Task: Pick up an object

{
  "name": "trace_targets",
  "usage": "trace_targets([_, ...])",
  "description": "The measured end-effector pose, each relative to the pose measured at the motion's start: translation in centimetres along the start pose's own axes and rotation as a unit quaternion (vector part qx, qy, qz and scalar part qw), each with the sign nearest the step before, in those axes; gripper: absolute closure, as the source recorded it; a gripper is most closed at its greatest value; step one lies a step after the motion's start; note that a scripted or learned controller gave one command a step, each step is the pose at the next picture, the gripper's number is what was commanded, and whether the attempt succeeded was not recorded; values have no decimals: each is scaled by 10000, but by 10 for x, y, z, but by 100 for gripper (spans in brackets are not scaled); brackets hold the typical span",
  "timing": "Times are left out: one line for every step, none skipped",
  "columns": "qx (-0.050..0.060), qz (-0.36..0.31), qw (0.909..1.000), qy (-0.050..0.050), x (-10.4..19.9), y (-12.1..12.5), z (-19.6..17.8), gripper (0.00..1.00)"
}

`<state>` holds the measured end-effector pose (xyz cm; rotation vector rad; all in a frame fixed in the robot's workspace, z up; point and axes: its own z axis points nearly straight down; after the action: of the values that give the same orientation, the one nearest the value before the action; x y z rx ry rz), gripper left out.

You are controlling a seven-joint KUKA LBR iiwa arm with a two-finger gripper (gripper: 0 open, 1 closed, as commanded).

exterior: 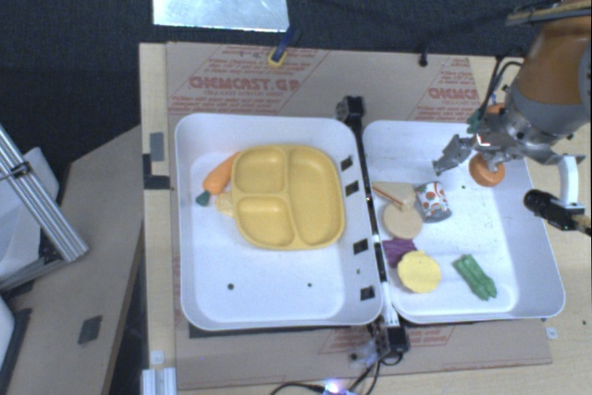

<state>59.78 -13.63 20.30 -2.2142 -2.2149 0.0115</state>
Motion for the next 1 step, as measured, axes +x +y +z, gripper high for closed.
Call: trace_targets([-69,-12,10000,-11,0,3,-8,0])
